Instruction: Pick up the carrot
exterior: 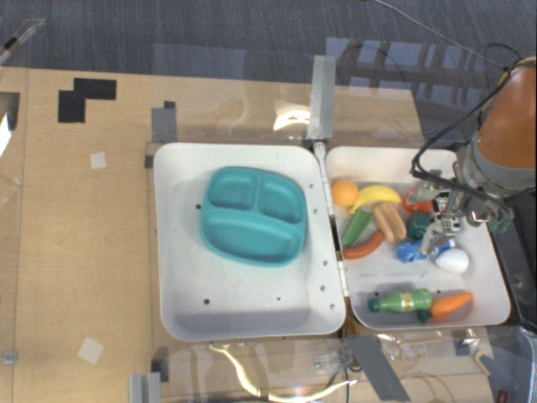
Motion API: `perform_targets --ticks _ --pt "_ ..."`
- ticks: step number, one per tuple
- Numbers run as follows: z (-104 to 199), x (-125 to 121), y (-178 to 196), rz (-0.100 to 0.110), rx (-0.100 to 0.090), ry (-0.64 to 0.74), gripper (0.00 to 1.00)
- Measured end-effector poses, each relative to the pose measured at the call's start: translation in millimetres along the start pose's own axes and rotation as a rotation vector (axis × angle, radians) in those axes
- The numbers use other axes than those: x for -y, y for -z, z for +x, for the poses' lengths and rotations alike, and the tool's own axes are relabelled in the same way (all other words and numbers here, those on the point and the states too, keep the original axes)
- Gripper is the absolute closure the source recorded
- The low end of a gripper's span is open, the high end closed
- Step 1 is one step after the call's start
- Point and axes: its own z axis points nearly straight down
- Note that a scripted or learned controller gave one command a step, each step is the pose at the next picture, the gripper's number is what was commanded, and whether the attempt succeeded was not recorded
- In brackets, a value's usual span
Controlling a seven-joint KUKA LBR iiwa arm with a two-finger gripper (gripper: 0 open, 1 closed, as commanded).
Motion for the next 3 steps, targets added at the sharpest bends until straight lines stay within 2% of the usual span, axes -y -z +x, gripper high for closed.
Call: perform_targets --ticks 1,2,3 --pt "-20.3 -59.1 -107.7 0.000 0.012 -0.249 0.00" --pt "-92.0 -12.8 -109.7 0.000 -0.035 -0.343 0.00" --pt "-91.2 -92.3 -8.8 -0.004 0.007 -0.551 0.00"
